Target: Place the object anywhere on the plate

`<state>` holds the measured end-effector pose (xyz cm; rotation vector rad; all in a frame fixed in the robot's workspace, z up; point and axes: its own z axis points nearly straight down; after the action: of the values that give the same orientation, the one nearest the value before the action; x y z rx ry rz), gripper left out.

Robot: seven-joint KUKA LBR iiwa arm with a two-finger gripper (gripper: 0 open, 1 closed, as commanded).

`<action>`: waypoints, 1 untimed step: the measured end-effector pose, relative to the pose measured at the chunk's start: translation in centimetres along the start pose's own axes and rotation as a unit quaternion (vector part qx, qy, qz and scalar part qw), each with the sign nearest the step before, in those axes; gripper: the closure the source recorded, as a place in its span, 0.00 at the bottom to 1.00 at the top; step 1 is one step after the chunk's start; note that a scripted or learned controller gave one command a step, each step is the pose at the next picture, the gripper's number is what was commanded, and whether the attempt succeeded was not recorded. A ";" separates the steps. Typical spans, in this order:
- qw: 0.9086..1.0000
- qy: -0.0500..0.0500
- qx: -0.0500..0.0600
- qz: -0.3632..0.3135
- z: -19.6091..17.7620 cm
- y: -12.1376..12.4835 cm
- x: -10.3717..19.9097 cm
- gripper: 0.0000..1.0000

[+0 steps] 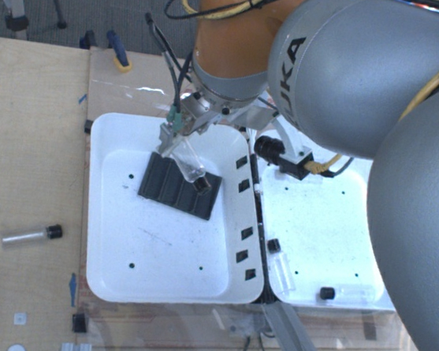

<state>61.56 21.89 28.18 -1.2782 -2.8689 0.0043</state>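
Observation:
A black ribbed plate [176,189] lies in the upper part of the left white bin [118,222]. A clear vial with a black cap [195,176] lies slanted over the plate's upper right part, its cap end touching the plate. My gripper [177,146] hangs right above the plate's top edge, at the vial's upper end. The grey arm with its orange band comes in from the upper right and hides the bin's back rim.
The right bin [332,224] holds two more clear capped vials, one [279,261] by the divider and one [346,294] near the front. Another vial [31,235] lies on the wooden bench left of the bins. A blue clamp [120,51] sits at the back.

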 end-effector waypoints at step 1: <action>0.985 -0.003 -0.004 -0.173 -6.4 2.0 -1.9 1.00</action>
<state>64.32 21.82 34.62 -0.7641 -3.0543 -0.0046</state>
